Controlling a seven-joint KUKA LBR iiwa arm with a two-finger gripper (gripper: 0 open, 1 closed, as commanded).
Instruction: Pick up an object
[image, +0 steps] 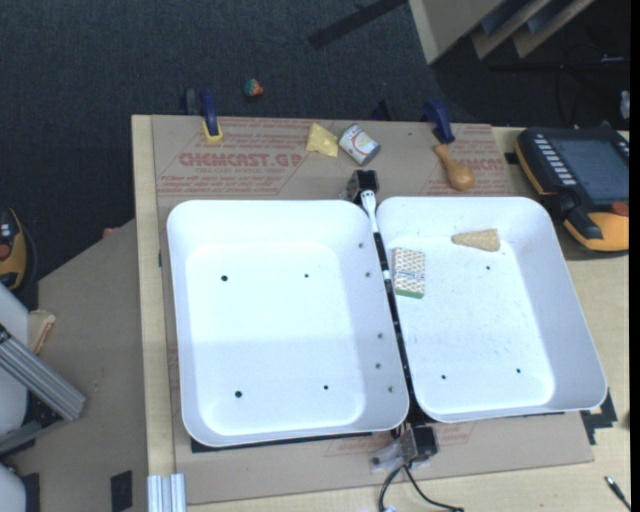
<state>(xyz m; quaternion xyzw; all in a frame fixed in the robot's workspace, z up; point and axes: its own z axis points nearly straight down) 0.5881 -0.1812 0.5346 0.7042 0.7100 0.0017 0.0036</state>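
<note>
Two objects lie in the right bin (560, 330). A small flat packet with a green and white pattern (409, 272) rests against the bin's left wall, near the divide between the bins. A tan, wedge-shaped piece (477, 240) lies near the bin's far edge. The left bin (200, 330) sits beside it.
Behind the bins, on the brown board, lie a yellow wedge (322, 141), a small white and grey block (359, 144) and a tan pear-shaped object (455, 169). Blue clamps (209, 112) hold the board's far edge. A black and yellow pendant (585, 180) sits at the right.
</note>
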